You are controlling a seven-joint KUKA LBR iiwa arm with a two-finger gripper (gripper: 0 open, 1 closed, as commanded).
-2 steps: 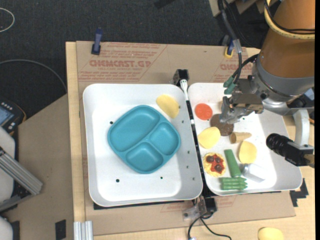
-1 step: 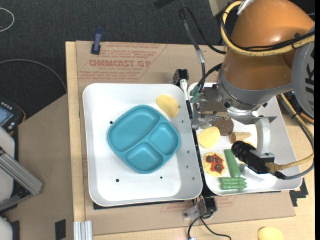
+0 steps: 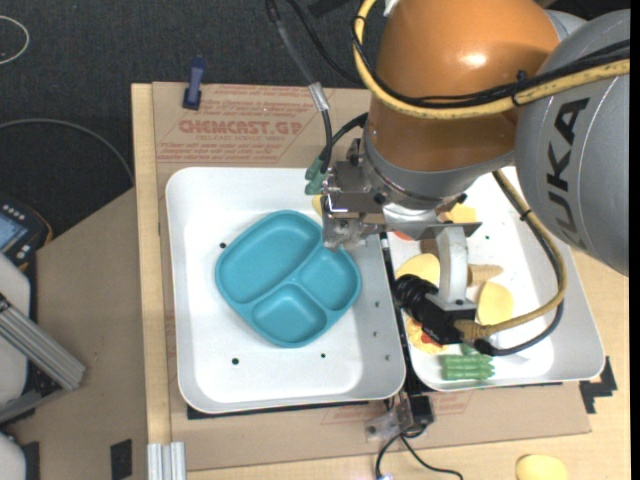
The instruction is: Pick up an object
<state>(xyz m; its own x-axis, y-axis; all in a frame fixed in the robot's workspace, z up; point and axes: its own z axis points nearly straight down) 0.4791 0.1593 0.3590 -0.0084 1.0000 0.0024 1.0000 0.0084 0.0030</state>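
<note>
Teal divided plate (image 3: 288, 278), white bins (image 3: 200, 298), orange-banded arm (image 3: 460, 38)

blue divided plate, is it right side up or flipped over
Right side up: the blue divided plate lies flat in the left bin, its three hollow compartments and raised dividers facing the camera.

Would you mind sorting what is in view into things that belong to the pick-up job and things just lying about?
Job:
gripper
blue divided tray
green toy
yellow pieces
left bin
right bin

Lying about:
blue clip
cardboard sheet
yellow object
</note>
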